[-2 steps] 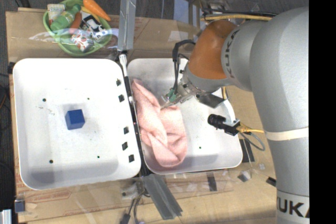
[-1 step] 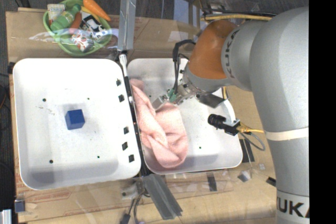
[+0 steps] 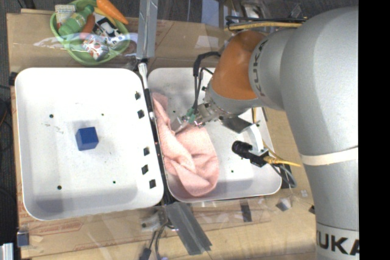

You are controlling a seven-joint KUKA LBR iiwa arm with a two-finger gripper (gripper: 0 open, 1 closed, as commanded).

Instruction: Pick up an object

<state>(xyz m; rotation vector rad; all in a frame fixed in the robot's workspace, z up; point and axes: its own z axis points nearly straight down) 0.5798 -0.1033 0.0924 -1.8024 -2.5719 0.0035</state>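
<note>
While the hand [image 3: 186, 120] overhangs pink cloth [image 3: 194, 161], a blue cube [image 3: 87, 137] sits apart.

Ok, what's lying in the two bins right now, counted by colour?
Blue: 1, the cube in the view's left-hand bin
Pink: 1, the cloth in the right-hand bin
Total: 2

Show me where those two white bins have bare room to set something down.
The left bin is nearly all bare, on every side of the blue cube. The right bin is crowded: the pink cloth fills its left half, with the gripper at the cloth's top and the arm above its right side.
</note>
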